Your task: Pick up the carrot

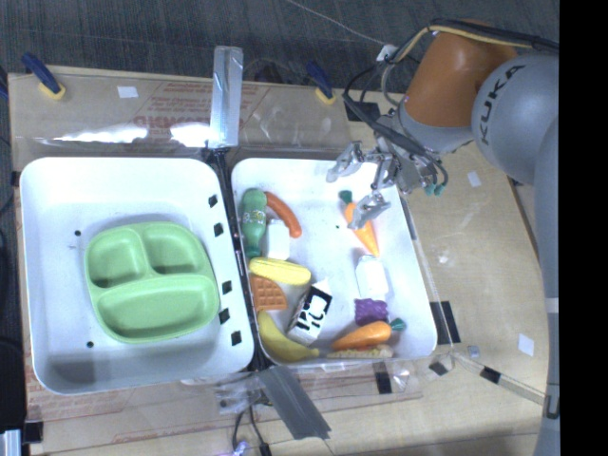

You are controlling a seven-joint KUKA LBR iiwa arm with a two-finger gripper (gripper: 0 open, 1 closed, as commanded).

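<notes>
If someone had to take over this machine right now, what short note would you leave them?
Gripper: low over the right bin's far right corner, just above a carrot lying by the right wall; I can't tell its grip.
A second carrot lies at the near edge beside the purple grapes.
Done: arm brought over the carrot.
Left: grip it and lift it clear.

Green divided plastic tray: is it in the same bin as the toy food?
No, the green divided plastic tray lies alone in the left white bin, while the toy food sits in the right white bin.
</notes>
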